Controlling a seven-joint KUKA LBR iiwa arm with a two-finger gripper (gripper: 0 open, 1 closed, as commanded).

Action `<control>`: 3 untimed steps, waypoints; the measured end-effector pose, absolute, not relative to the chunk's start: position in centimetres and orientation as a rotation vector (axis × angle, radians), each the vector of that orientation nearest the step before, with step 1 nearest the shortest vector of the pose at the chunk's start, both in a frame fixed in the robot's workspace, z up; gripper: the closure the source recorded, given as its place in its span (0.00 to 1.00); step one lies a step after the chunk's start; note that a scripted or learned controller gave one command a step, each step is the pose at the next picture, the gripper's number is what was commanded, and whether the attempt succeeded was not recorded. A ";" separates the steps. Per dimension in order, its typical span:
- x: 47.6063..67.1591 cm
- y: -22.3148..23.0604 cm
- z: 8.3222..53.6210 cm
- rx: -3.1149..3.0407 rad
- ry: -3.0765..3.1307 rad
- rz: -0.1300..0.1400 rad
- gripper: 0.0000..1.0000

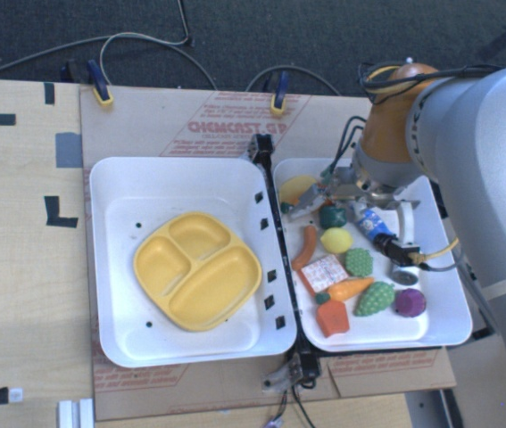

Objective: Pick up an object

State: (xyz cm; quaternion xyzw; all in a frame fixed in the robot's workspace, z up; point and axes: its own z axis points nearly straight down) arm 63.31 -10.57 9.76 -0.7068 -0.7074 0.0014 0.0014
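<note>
Here the left shallow white bin (110, 239) holds a yellow sectioned plastic plate (197, 269) — the right white bin (444, 324) holds small toy foods (360, 279); the gripper (328, 205) is low among them — whether apart or together I cannot tell.

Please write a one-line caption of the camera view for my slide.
Grey KUKA arm's gripper low over plastic toy foods in right white bin; yellow divided plastic plate in left white bin.

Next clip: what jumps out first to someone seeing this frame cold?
The big yellow divided plate lying alone in the left bin draws the eye first. Next is the heap of bright toy food in the right bin: a lemon, a carrot, a purple piece. The grey arm with its orange band hangs over that bin's far end.
</note>
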 end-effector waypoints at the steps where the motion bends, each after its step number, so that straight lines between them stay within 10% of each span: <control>1: 66.9 -8.7 18.2 -2.219 -2.224 0.003 0.00; 3: 66.0 -18.5 8.4 -2.223 -2.227 0.001 0.00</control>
